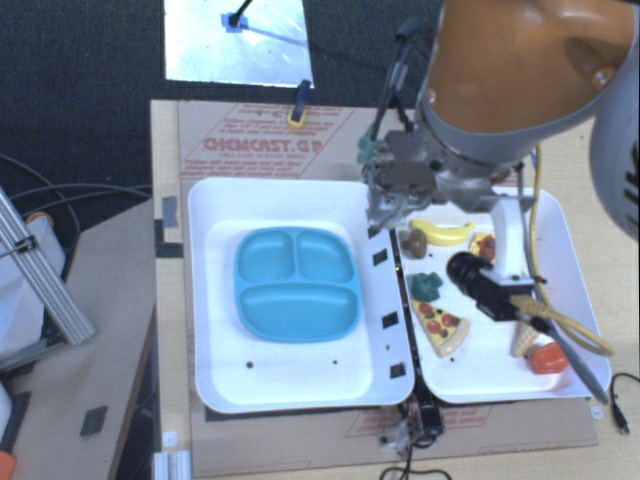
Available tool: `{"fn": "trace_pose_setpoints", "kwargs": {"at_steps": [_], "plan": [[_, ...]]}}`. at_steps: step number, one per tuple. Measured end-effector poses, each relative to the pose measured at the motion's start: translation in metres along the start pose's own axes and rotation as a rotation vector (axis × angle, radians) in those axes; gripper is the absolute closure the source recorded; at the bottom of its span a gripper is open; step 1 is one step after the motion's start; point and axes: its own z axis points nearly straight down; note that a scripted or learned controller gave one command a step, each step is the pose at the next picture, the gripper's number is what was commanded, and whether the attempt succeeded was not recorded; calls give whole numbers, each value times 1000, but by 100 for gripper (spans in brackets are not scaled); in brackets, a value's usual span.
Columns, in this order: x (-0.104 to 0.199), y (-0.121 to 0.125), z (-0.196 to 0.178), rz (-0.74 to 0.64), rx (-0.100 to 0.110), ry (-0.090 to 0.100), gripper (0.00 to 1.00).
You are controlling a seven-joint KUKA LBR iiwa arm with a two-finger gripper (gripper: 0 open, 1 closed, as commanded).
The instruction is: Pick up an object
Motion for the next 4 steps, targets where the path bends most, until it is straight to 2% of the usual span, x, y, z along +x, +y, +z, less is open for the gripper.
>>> {"fn": "trace_pose_setpoints", "kwargs": {"at_steps": [2,3,4], "plan": [[-3,1,-20,-6,-2,-1,100],[-111,-2,57,20,11,-7,100],[-60,22,91,3,7,-3,100]]}}
